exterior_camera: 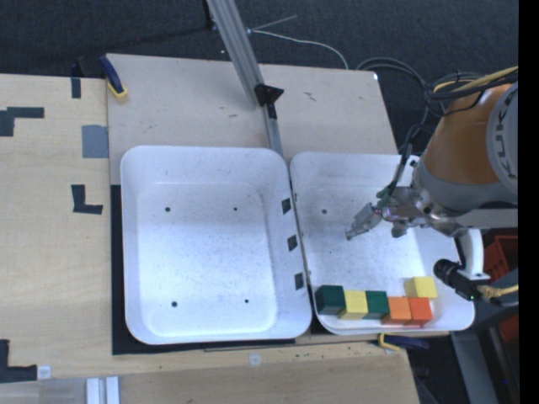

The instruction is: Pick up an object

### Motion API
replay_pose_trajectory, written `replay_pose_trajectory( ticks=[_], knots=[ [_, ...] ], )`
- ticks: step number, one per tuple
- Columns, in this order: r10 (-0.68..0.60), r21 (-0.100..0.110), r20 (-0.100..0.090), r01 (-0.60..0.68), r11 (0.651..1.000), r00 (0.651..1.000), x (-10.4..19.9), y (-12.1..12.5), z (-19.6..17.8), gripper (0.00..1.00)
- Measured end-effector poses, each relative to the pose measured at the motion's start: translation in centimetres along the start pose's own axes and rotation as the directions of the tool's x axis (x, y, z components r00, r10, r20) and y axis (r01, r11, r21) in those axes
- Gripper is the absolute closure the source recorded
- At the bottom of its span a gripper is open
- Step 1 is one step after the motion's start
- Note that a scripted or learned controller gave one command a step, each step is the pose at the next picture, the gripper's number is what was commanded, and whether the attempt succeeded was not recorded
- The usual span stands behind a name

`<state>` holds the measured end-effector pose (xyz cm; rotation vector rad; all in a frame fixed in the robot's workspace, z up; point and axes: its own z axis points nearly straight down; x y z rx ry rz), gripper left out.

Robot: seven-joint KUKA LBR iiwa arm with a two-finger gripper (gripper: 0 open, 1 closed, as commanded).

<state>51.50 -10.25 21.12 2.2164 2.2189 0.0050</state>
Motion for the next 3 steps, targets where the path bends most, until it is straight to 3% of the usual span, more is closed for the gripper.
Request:
replay_pose_trajectory(
  ticks=[1,2,3],
  knots=[
    [-0.002,0.013,-0.002,0.002,1.000,1.000,0.7,4.4,8.6,0.00],
    [0.000,0.011,-0.001,0.000,1.000,1.000,1.0,3.6,12.2,0.00],
    [-0.002,0.000,-0.001,0.002,1.000,1.000,2.6,3.1,1.5,0.00]
  ],
)
